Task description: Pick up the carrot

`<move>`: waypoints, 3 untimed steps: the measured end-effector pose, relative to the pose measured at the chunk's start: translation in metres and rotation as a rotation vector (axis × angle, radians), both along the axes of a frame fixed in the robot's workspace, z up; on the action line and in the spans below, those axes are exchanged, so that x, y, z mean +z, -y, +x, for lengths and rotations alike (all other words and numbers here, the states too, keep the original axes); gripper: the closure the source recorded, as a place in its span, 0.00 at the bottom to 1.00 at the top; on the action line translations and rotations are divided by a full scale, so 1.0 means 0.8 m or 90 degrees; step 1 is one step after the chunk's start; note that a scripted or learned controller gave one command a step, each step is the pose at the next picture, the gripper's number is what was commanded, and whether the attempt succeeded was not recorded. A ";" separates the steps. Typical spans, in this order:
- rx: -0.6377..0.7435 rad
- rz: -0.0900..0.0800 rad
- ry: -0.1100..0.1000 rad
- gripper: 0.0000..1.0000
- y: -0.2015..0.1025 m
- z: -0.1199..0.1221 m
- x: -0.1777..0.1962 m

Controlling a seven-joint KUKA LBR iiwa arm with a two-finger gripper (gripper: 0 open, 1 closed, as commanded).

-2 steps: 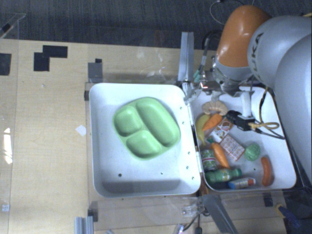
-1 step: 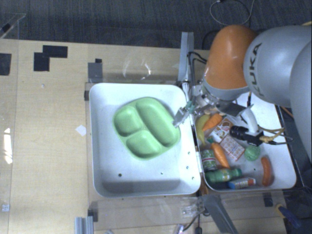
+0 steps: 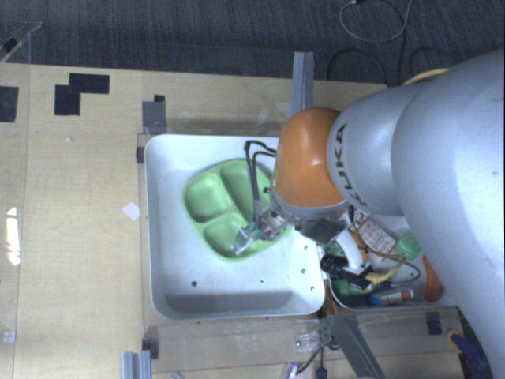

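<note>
bench (image 3: 79,212): pale wood top, black patches near its far left corner | left white bin (image 3: 170,212): sits directly on the bench (a green sectioned dish (image 3: 217,204) lies inside) | right white bin (image 3: 339,297): just beside the left one, mostly covered by the arm | small white scrap (image 3: 130,210): on the bench left of the bins

The grey arm (image 3: 442,156) bears black letters reading "KUKA" beside its orange band (image 3: 306,164). No other writing can be read.
</note>
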State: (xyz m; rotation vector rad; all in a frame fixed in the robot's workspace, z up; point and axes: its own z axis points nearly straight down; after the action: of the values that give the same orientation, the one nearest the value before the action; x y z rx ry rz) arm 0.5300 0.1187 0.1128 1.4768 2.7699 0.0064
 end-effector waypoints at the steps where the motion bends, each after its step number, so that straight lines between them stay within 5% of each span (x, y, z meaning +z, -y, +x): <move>1: 0.143 -0.001 0.004 0.00 -0.008 0.025 0.225; 2: 0.174 -0.001 0.003 0.00 -0.033 0.003 0.243; 3: 0.210 -0.001 0.001 0.00 -0.086 -0.009 0.172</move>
State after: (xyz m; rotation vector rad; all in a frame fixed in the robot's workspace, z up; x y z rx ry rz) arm 0.5231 0.1876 0.2502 1.0015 2.9740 0.0054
